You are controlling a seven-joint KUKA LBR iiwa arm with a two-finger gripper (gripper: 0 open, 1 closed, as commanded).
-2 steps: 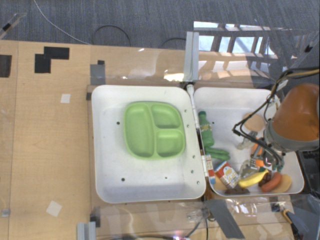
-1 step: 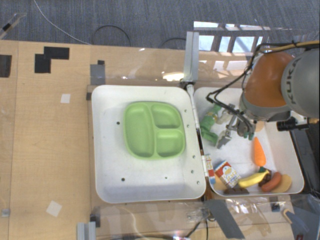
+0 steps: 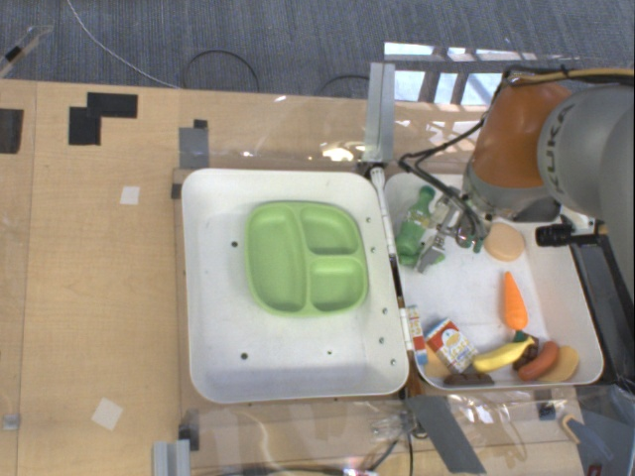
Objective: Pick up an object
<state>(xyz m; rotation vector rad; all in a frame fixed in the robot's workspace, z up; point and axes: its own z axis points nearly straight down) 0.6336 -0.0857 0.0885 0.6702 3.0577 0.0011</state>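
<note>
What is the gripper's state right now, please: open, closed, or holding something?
Gripper: cannot be told; it sits low in the right bin beside a green object.

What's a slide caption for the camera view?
Gripper low in the right bin beside a green toy; green divided plate in the left bin.

We lose most of the grey and orange robot arm past the right edge. Its metal hand overlaps the green bottle-like object, so we cannot tell whether the two touch. A small dark object lies partly under the yellow banana, perhaps a chocolate piece. The print on the small carton is too small to read.
</note>
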